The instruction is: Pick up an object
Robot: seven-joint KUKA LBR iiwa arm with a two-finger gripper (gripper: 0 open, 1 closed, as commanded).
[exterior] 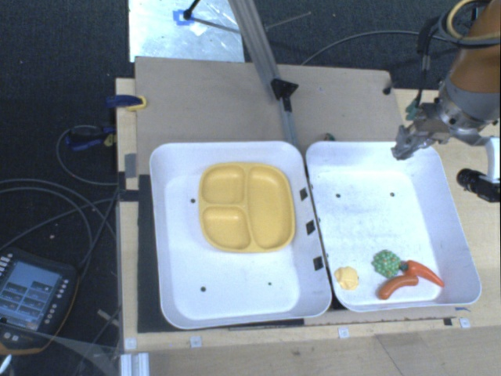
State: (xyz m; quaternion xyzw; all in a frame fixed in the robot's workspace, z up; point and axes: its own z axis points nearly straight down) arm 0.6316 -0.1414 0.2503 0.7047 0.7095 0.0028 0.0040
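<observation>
Clustered near the right bin's (462,233) front edge are shown a sausage (398,286), carrot (423,272), broccoli (385,262) and yellow piece (347,277); the gripper (409,143), its opening indiscernible, is held over the far rim, nothing grasped; tight crowding risks a missed pick

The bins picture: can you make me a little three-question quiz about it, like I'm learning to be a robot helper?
1. True or false: the yellow tray lies in the left bin.
2. Which thing lies closest to the green broccoli toy? A) the yellow tray B) the orange carrot toy C) the blue clamp
3. Fill in: the pincer hovers over the far edge of the ____ bin.

Key
1. True.
2. B; the carrot toy lies right beside the broccoli toy.
3. Right; the toys lie at that bin's near end, away from the pincer.
</observation>
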